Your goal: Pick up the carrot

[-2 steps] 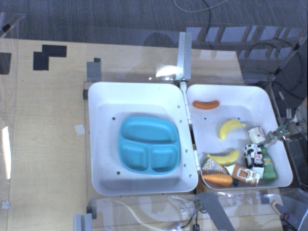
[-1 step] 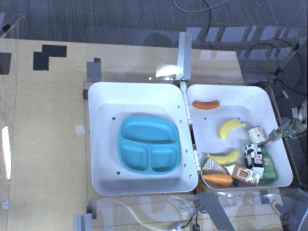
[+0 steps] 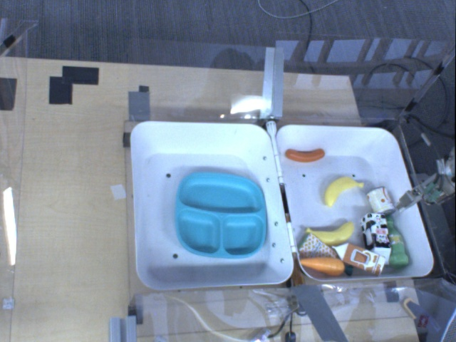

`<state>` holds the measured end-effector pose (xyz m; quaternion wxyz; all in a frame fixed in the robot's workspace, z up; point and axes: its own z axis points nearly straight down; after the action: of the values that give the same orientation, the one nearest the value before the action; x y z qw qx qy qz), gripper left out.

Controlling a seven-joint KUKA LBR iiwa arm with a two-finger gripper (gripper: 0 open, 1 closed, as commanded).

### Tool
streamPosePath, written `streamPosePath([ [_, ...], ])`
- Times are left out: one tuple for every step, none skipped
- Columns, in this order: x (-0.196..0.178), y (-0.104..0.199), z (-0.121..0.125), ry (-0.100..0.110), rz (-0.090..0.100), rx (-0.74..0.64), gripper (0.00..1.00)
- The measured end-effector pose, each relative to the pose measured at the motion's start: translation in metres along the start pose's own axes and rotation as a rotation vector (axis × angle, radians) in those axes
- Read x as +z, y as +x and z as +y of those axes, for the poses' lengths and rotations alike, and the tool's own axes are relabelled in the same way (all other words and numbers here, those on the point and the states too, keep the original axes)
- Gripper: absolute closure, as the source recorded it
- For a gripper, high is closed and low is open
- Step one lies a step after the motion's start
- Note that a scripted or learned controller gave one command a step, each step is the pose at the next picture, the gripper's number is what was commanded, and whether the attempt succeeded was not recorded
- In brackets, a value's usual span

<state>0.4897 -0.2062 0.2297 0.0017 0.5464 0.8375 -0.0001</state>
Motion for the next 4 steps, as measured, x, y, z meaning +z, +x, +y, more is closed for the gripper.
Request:
streamPosePath([
  [0.0,0.0,0.0,0.0,0.0,-0.064,1.0],
  [-0.01,0.0,0.001,0.0,0.0,-0.128,1.0],
  [-0.01,0.001,0.001,0.0,0.0,-0.187,1.0],
  [-0.014,0.001,0.001,0.0,0.0,-0.251,1.0],
])
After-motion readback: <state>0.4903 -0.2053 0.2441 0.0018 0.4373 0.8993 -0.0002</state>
